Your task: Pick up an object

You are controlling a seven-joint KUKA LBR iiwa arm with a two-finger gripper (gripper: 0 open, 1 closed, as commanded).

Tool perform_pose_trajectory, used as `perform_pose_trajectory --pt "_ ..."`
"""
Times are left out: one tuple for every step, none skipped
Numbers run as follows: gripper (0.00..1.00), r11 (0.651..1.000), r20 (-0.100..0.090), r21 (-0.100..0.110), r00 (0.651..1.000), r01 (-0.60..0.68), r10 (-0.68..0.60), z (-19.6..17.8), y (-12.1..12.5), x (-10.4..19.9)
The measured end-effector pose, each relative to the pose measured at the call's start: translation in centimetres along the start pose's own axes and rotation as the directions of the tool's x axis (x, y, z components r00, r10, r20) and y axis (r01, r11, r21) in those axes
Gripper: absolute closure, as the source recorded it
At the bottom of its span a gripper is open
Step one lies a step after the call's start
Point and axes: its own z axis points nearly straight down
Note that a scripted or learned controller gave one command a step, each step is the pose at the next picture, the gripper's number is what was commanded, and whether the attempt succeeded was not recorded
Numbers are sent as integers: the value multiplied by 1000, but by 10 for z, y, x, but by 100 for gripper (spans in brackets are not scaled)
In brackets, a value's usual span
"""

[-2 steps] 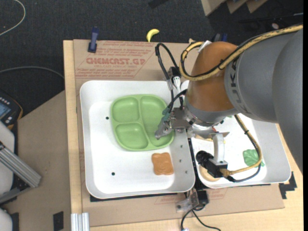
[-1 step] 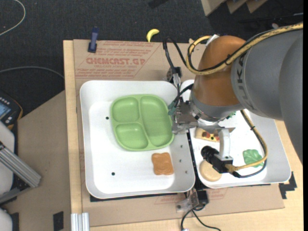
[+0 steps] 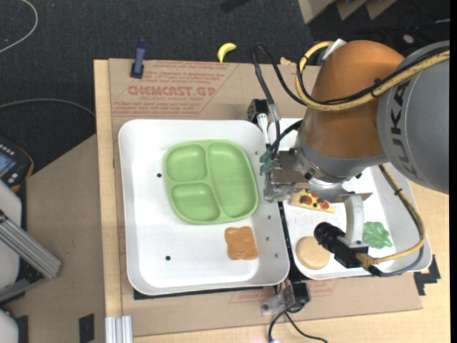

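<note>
A grey robot arm with an orange band [image 3: 350, 98] reaches in from the right over two shallow white bins on a table [image 3: 171, 106] covered in brown cardboard. Its claw [image 3: 280, 179] hangs low over the divider where the left bin [image 3: 143, 213] meets the right bin [image 3: 400, 191]. The wrist hides it from above, so I cannot tell how far open it is, and nothing is seen in its hold.

No object is lifted yet. The nearest candidate is a small toy pizza slice [image 3: 314, 202] lying flat in the right bin, just beside the claw. Toward the front edge sit a pale round biscuit-like disc [image 3: 308, 256] and a green leafy toy [image 3: 376, 234]. In the left bin lie a light green plastic plate with three compartments [image 3: 211, 181] and, just in front of it, an orange-brown toast-shaped piece [image 3: 241, 243].

To pick well, the claw likely needs to move off the bin walls, centre over one item and come straight down. The flat pizza slice probably calls for a low, close grip. The divider rims are the main hazard. The left bin has open white floor around the plate; the right bin looks crowded under the arm.
</note>
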Motion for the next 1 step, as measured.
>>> perform_pose_trajectory --pt "100 1000 -1 -11 1000 0 0 -128 12 0"
